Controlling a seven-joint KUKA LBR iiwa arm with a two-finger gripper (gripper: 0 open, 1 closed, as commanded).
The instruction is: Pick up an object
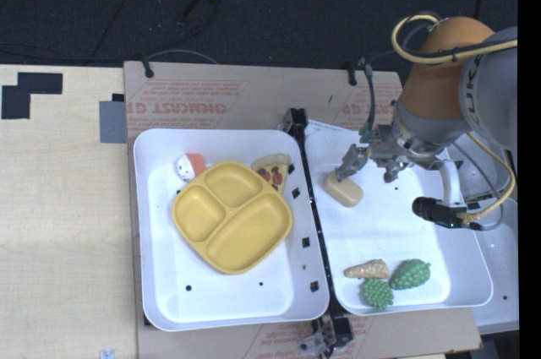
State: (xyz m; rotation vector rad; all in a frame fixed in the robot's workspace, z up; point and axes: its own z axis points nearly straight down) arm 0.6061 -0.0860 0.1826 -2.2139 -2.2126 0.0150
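Gripper (pixel 370 165) hung open, holding nothing, over right bin (pixel 473 285); tan block (pixel 343 192) lay just below left finger. We judged jaws needed centring astride block before descending and closing.

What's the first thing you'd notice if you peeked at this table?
The big yellow divided plate jumps out, lying in the left bin with a pizza slice toy beside its upper edge. In the right bin, the grey and orange arm's gripper hovers just above a tan bread-like piece, with green toy veggies near the front.
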